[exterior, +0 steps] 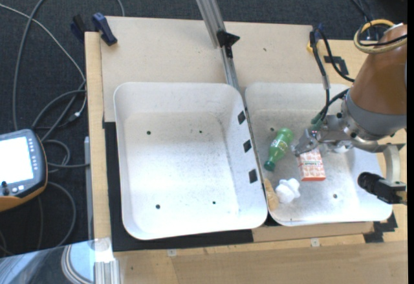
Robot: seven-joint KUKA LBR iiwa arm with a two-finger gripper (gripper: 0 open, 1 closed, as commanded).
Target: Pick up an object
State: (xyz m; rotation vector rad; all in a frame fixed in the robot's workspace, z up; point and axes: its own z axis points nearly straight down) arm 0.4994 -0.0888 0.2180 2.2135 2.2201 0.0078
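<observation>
In the right bin [336, 208], fingers [305, 145] above carton [312, 165].

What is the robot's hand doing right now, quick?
Gripper: it hangs over the right bin, between the green bottle and the red carton; open or closed cannot be told.

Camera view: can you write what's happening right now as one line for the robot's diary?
end effector: over right bin | nearest: red-and-white carton, green bottle | white object: near front rim | left bin
</observation>
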